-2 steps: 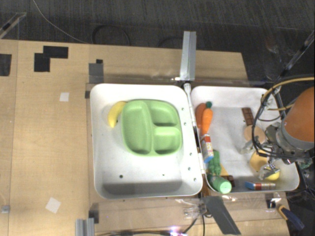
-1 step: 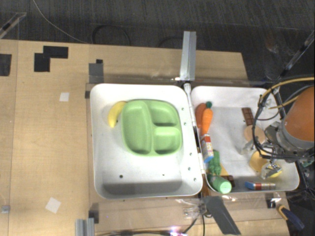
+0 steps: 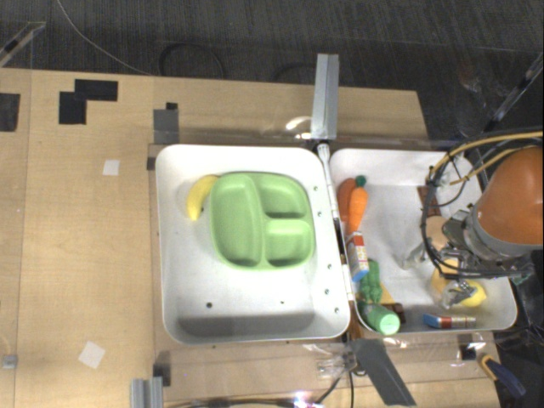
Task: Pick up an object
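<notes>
Two white bins: left bin (image 3: 183, 313) holds green tray (image 3: 259, 219); hand (image 3: 459, 291) state unclear.

Bins (image 3: 183, 313): smooth white plastic, faint sheen. Tray (image 3: 259, 219): matt green plastic. Bench (image 3: 76, 253): pale wood-look board, matt. Divider post (image 3: 325, 96): brushed grey metal. Carrot (image 3: 354, 206): glossy orange plastic. Floor (image 3: 255, 15): dark, rough carpet-like weave.

You've got a carrot (image 3: 355, 204) lying along the right bin's left wall, a green bottle (image 3: 376, 306) below it, and a yellow piece (image 3: 473, 295) near the front-right corner.
</notes>
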Controlling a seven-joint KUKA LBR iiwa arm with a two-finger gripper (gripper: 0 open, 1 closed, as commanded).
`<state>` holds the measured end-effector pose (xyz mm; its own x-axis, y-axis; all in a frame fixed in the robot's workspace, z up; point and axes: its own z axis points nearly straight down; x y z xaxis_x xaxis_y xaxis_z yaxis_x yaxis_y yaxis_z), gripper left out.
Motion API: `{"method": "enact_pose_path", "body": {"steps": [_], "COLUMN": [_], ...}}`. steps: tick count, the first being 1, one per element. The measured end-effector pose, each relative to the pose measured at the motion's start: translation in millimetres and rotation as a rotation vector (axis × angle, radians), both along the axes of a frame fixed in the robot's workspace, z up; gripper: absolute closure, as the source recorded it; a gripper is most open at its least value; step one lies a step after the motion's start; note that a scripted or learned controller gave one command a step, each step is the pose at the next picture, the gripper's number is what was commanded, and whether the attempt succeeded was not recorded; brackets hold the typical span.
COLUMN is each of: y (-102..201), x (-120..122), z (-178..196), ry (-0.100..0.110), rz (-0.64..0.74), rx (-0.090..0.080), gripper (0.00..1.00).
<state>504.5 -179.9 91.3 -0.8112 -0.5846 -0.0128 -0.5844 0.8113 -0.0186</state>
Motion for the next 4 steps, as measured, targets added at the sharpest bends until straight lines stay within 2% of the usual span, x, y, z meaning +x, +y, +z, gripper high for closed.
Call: {"method": "enact_pose_path", "body": {"steps": [1,2,3,4], "y": [-8.4,28.7,-24.8,-22.5], "x": [2.0,0.0,1.8,6.8], "z": [-0.6,0.1,-0.6,13.6], "ry": [0.001,0.0,0.004,-0.011], "rz": [0.072,0.075,0.326,0.323], "rx": [0.005,0.002,-0.001,-0.002], "gripper": [0.0,0.0,0.0,1.0]}}
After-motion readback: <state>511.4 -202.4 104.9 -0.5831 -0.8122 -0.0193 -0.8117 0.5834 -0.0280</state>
